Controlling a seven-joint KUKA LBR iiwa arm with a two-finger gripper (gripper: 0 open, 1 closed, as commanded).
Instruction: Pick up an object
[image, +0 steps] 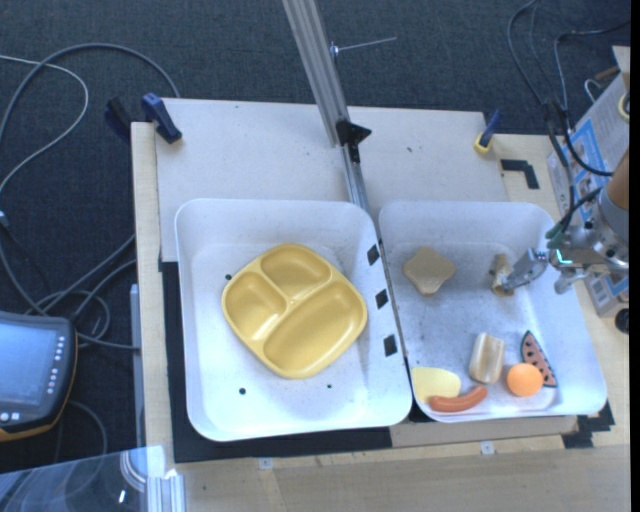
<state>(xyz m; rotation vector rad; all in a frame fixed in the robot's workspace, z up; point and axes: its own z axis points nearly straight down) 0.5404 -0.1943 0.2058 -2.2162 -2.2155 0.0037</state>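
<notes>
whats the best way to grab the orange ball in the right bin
Grip the orange ball across its middle, coming from straight above. It is round, so any axis works, but the watermelon slice touches its upper right and the bin wall is near; close the fingers along the freer left-right line.

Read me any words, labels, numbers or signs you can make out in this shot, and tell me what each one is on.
No text here can be read.
Blue-and-white printed sheet at the right edge: print too small and blurred to read.
Screen of the handheld device at the left edge: lit, but nothing legible.
Yellow divided plate, white bins and toy foods: no markings visible.
</notes>
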